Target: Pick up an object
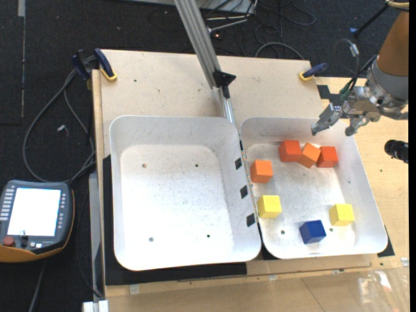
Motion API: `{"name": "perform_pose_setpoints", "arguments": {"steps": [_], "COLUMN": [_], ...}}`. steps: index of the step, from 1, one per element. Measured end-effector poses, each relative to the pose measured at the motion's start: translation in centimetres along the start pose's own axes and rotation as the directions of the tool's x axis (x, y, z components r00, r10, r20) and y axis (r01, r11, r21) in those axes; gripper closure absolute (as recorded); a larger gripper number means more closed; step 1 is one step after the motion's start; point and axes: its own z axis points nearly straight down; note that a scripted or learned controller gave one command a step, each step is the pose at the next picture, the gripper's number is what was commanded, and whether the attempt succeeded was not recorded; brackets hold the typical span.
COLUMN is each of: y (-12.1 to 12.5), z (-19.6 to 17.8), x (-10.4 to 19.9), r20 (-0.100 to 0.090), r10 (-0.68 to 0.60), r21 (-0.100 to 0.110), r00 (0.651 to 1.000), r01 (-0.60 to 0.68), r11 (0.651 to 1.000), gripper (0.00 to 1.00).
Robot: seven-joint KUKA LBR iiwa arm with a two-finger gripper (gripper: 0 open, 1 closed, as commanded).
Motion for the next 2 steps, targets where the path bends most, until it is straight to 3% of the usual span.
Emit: {"name": "perform_pose_setpoints", "arguments": {"steps": [1, 2], "y": [5.8, 4.0], "z": [11.3, 16.3], "x": [3.1, 3.8], "r20": [-0.002, -0.001], "r10": [-0.001, 0.004], "r21": [0.004, 0.001], "r00": [1.000, 1.000], "r01": [0.001, -0.004], "r11": [1.000, 1.000], "gripper": [0.00, 0.00]}}
